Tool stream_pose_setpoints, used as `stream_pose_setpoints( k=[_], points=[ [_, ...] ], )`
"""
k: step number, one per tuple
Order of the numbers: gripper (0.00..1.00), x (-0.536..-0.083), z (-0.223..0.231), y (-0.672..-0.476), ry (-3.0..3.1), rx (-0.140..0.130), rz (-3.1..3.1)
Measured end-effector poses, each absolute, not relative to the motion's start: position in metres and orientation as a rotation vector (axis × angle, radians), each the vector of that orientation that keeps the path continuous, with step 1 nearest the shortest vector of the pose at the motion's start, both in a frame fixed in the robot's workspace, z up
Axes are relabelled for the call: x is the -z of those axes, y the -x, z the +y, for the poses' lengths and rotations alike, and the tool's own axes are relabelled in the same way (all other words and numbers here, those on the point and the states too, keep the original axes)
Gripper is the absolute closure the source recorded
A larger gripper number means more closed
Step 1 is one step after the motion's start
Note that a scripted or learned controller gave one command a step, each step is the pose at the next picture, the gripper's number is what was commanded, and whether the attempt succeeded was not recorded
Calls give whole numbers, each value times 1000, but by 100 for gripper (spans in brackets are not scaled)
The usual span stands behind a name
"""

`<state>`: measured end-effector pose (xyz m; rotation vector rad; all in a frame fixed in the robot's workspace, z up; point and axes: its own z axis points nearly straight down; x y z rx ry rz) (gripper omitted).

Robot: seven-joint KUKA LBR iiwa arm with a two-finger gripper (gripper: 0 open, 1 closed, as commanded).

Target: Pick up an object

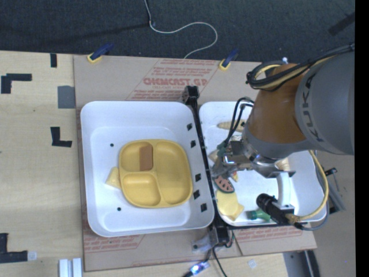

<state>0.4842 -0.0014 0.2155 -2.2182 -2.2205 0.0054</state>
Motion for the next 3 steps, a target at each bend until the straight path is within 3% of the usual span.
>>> stream_pose_setpoints(
  k=[1,3],
  points=[
    [100,-232,4,-494,2218,-1,-2223],
    [100,-233,2,-488,2217,-3,-2222]
  ],
)
